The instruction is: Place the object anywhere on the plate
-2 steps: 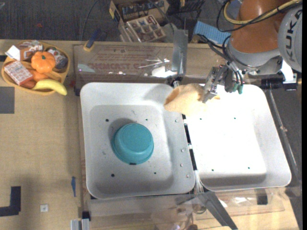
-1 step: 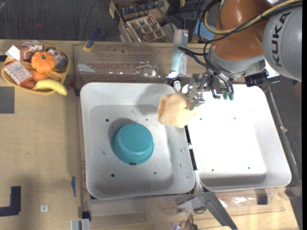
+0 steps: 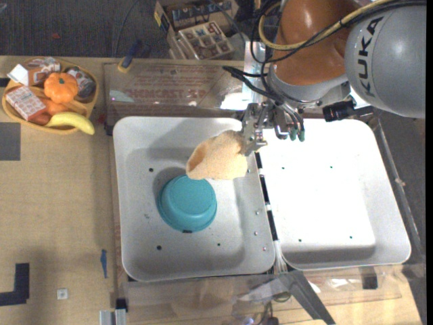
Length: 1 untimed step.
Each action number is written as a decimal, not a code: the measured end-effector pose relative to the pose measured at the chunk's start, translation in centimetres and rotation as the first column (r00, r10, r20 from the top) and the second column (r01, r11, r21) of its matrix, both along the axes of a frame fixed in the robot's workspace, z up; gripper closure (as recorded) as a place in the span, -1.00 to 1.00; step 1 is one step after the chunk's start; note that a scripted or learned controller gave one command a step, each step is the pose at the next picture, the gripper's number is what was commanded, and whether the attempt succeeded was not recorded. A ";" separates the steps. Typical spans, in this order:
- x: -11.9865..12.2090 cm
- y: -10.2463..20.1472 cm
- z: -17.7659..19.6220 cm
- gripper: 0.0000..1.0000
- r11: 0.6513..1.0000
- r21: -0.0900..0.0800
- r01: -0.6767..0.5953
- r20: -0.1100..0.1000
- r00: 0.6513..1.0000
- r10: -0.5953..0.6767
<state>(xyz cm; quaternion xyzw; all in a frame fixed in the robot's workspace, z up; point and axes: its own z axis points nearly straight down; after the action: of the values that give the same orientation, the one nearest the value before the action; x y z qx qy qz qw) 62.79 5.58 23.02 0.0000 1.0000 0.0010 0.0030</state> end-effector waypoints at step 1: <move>-0.6 5.1 -0.2 1.00 1.000 0.000 0.000 -0.001 1.000 0.000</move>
<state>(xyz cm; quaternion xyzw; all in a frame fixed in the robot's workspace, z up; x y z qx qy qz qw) 62.18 10.67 22.85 -0.0003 1.0000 0.0011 0.0024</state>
